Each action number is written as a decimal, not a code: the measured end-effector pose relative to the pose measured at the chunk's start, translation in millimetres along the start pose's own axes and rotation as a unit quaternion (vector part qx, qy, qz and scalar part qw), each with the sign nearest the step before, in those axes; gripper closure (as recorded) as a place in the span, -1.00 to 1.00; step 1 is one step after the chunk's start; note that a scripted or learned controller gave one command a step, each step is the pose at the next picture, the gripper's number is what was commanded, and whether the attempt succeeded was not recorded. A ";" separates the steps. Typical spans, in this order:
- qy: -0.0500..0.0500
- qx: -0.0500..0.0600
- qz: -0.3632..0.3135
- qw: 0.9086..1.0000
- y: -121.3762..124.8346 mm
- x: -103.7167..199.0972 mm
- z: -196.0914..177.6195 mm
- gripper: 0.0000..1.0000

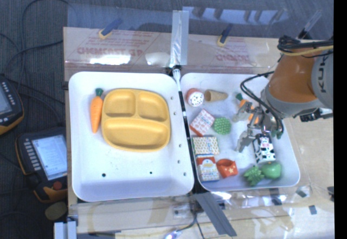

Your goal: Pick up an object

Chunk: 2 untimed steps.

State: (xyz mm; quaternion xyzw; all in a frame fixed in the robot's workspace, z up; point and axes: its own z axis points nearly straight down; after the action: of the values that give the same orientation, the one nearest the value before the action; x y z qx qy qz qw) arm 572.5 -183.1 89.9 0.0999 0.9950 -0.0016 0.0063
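The arm (295, 83) reaches in from the right over the right bin (293, 173), with the pincer (250, 130) low over the bin floor, right of centre. Its fingers (244, 140) stand apart, and nothing shows between them; the pincer is open and grips no object. Just right of and below the pincer lies a black-and-white spotted toy (265, 149), close to the fingertips; whether it touches them cannot be told. Below that, at the bin's lower right corner, sits a green toy (264, 172). Left of the pincer lies a green ball (222, 125), and beyond it a red-and-white checked box (202, 122). Up and left of the pincer are a cone (216, 95) and a red-and-white cup (194, 97). Down and left lie a patterned box (205, 146), a second box (207, 169) and a red piece with a star (226, 167). Well to the left, in the left bin (130, 178), rest a yellow divided tray (135, 118) and a carrot (96, 110) beside it.
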 end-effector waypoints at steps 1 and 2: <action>0.000 -0.001 0.027 1.000 -5.1 -43.9 1.4 -1.00; -0.002 -0.001 0.027 1.000 -4.8 -45.6 -10.2 1.00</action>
State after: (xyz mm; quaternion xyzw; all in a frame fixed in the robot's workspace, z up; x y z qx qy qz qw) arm 616.0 -196.8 100.6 0.1268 0.9919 -0.0003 0.0089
